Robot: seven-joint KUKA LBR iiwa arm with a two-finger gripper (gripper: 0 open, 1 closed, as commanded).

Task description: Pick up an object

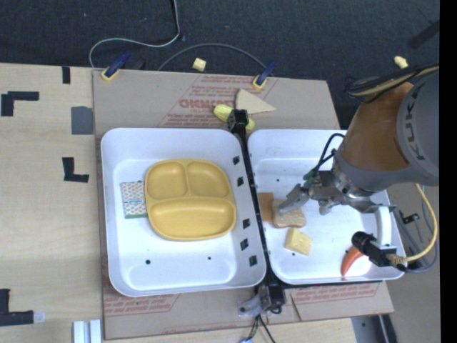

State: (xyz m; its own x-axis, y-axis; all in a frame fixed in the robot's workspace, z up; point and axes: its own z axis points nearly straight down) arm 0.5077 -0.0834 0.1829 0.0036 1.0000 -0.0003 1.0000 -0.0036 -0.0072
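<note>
Claw (pixel 291 207) low over bread slice (pixel 289 218) in rt bin (pixel 285 145), can't tell if holding anything; off-centre grab prob slips.

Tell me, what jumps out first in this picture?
The yellow divided plate in the left bin catches the eye first. In the right bin, the grey and orange arm's gripper sits low over tan food-like pieces, with an orange carrot-like toy near the front corner.

Two white bins (pixel 114 191), one yellow tray (pixel 191 199), one sponge (pixel 133 198), three bread pieces (pixel 298 242).
</note>
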